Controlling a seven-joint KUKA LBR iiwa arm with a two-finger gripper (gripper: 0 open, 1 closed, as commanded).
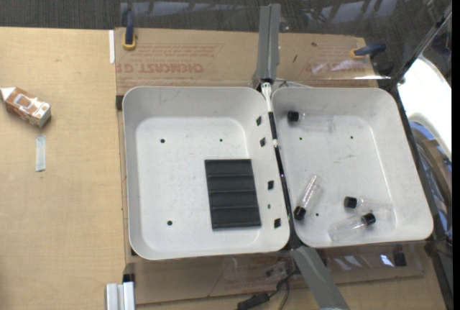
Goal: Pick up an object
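Observation:
A black ribbed rectangular block (232, 193) lies flat in the middle of the left bin (144, 157). In the right bin (392, 150) lie several clear vials with black caps. One vial (313, 119) rests near the bin's far left corner. Another vial (307, 195) lies tilted near the left wall, cap toward the front. A third vial (350, 229) lies near the front wall, its cap pointing right. Just behind it is a further black cap (350, 202), whose clear body is hard to make out.
A small brown and white box (27, 106) and a pale strip (40, 155) lie on the wooden bench at far left. Cardboard (187, 57) runs behind the bins, held by an orange clamp (129, 39) and a blue clamp (366, 51). A grey post (269, 42) stands between the bins.

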